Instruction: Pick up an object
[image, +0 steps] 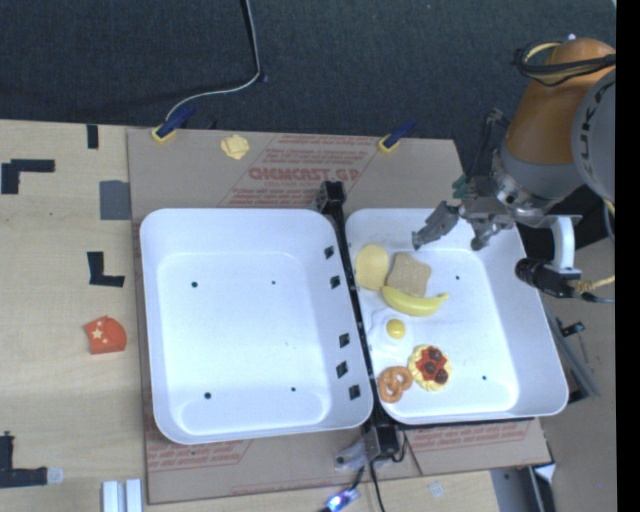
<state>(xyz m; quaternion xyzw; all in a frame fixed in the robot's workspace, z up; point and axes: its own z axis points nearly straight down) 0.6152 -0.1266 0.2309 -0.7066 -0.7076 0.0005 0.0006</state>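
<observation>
Camera view showed the gripper (455, 237) hanging over the right bin's (520, 330) far edge, fingers spread apart and holding nothing, while the banana (413, 300) lay nearby beside the bread slice (408, 272).

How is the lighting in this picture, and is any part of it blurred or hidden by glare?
Camera view: light is bright and even; the left bin is nearly washed out with a soft shadow along its inner walls; the banana and pretzel stay sharp; the gripper looks slightly soft; the background above the bench is dark.
</observation>
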